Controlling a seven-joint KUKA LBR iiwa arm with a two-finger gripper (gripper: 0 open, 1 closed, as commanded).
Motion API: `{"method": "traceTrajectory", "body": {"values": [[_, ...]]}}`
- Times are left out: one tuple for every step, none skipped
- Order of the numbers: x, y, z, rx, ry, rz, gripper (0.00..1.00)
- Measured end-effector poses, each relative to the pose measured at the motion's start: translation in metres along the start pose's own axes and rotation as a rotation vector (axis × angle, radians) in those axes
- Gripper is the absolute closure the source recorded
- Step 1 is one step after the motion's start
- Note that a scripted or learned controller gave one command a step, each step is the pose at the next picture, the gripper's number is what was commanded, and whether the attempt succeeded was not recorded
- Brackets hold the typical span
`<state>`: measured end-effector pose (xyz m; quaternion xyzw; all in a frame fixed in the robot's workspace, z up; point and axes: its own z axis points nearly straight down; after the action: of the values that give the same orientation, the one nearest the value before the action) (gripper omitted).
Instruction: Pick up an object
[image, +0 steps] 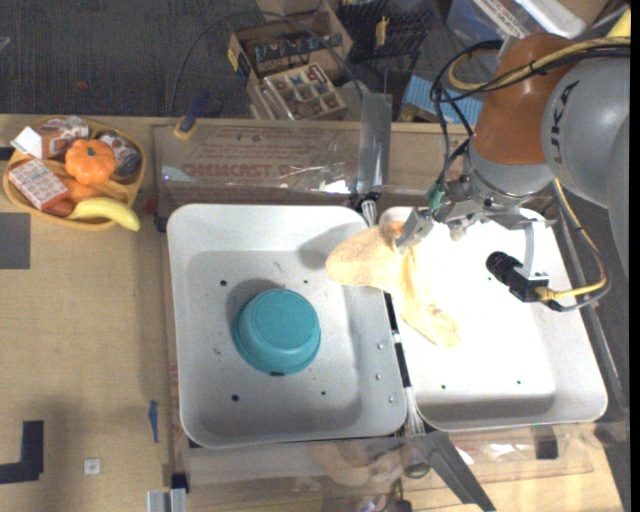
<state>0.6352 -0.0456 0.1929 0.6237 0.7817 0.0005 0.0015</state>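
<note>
While the gripper (418, 226) clamps the yellow cloth's (400, 280) upper edge, that thin pinch could slip, dropping it across both bins.

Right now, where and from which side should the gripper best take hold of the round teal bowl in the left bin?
The round teal bowl seems to lie upside down, so its smooth dome offers no edge. Probably best to come straight from above and close the fingers across its widest part near the rim, where the sides are steepest.
</note>
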Motion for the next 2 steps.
{"method": "traceTrajectory", "body": {"values": [[0.020,0.008,0.007,0.002,0.001,-0.118,0.00],[0.063,0.047,-0.001,-0.002,-0.001,-0.198,0.00]]}}
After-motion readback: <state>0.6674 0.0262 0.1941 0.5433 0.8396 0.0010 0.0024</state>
